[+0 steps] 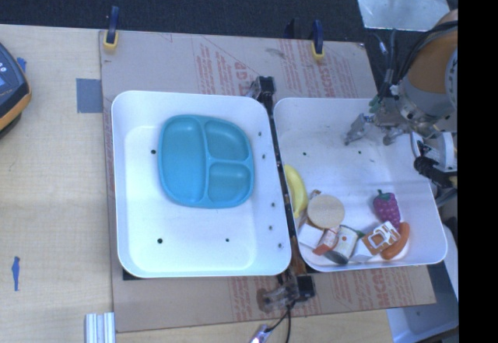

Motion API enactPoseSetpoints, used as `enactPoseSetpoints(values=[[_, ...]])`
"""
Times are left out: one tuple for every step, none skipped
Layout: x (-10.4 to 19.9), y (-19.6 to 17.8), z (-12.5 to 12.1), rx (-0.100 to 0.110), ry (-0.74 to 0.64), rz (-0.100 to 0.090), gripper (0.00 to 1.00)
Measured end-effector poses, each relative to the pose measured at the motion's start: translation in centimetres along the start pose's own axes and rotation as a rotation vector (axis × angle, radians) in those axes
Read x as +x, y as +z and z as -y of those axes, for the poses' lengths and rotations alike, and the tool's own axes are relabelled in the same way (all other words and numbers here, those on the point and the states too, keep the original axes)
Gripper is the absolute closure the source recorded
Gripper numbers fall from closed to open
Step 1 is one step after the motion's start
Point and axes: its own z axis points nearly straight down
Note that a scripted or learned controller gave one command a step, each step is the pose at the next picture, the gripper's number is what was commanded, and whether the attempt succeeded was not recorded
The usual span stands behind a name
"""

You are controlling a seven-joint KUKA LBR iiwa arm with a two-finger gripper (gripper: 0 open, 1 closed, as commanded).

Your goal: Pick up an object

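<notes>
Here we take the work to be at its approach step: nothing is lifted yet, and our gripper (373,130) hangs over the upper part of the right bin (327,120) with its two fingers spread apart and nothing between them. Directly beneath it we see bare white floor, so a descent from this spot would likely close on air.

Nearest to the gripper, below it and slightly to the right in the view, stands the purple grape cluster (387,207). Just past that lies the orange carrot (398,243), with a small white-and-orange carton (379,238) touching it. Below and to the left of the gripper sit the round tan biscuit (325,211) and the small can (341,244), packed close together along the bin's lower wall. Farther left, the banana (295,189) lies along the wall beside the left bin (124,201). Farthest of all, the blue divided plate (206,161) rests in that left bin.

We judge the next move calls for travelling toward the lower edge of the view and then descending. The grape cluster looks the best candidate, since it stands a little apart; the crowded pieces risk a jammed or glancing grasp.
</notes>
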Motion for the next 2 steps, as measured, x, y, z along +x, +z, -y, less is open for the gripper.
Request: enactPoseSetpoints(values=[[-0.5,-8.5,10.5,0.000,0.001,0.000,0.00],[-0.4,-2.2,13.2,0.003,-0.001,0.000,0.00]])
